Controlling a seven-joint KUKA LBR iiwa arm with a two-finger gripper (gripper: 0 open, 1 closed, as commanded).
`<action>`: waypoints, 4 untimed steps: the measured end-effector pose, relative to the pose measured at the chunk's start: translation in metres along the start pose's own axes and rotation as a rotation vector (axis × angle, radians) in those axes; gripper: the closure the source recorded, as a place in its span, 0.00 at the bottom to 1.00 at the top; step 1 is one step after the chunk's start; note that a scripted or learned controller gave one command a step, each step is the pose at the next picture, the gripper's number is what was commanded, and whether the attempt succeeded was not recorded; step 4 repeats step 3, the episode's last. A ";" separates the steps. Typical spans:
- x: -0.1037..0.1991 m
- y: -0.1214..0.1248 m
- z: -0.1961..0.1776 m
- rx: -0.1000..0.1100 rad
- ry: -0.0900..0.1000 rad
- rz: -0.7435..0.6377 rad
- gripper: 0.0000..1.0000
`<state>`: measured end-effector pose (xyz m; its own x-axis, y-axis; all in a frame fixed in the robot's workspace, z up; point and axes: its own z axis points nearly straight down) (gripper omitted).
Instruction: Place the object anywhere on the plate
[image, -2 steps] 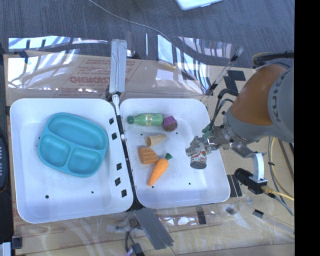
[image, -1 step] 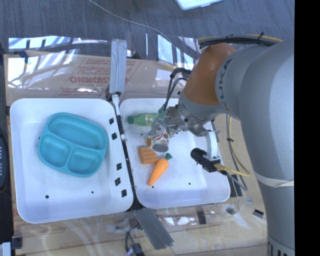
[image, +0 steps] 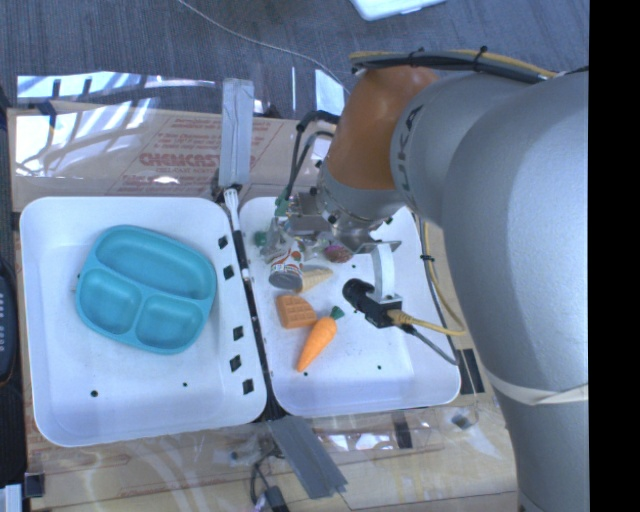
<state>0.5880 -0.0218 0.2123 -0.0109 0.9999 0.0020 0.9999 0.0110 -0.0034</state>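
The grey arm (image: 480, 200) reaches in from the right over the far part of the right bin (image: 400, 370). Its end effector (image: 298, 228) hangs low at that bin's far left corner, directly above a small red-and-white can (image: 287, 272). Whether it is apart or together cannot be told, nor whether it touches the can.

On the worktop (image: 150, 150), the left bin (image: 40, 400) holds a blue divided plate (image: 145, 290) lying flat towards its far side.

The loose things all lie in the right bin, left of its middle. An orange carrot (image: 316, 342) is nearest, tilted. Just beyond it is a square orange cracker (image: 296, 311), then the can with a pale wedge (image: 316, 279) beside it on the right.
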 end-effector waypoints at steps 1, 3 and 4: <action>0.080 0.024 -0.016 0.000 0.000 -0.002 1.00; 0.121 -0.004 -0.001 0.003 -0.003 0.001 0.00; 0.121 -0.004 -0.001 0.003 -0.003 0.001 0.00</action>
